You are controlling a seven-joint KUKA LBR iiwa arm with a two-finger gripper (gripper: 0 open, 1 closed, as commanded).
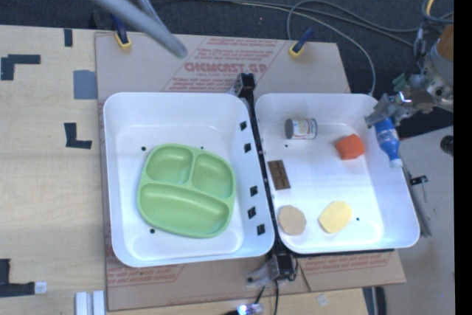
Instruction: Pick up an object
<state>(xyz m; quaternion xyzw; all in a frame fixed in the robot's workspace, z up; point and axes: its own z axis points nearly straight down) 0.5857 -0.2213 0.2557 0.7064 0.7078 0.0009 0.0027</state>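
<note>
My gripper (384,120) is over the right rim of the right bin (335,247), reaching in from the right. It is shut on a small blue bottle-like object (389,140), which hangs tilted from the fingers with its pale end pointing down and right. In the right bin lie an orange block (350,147), a small can on its side (301,128), a brown rectangular piece (278,174), a tan round disc (292,220) and a yellow piece (335,217). The orange block is just left of the gripper.
The left bin (118,122) holds a green divided plate (186,190). A black divider with clips (253,158) runs between the bins. Cables (324,18) cross the dark floor behind the bench, and a grey bar (110,0) slants across the top left.
</note>
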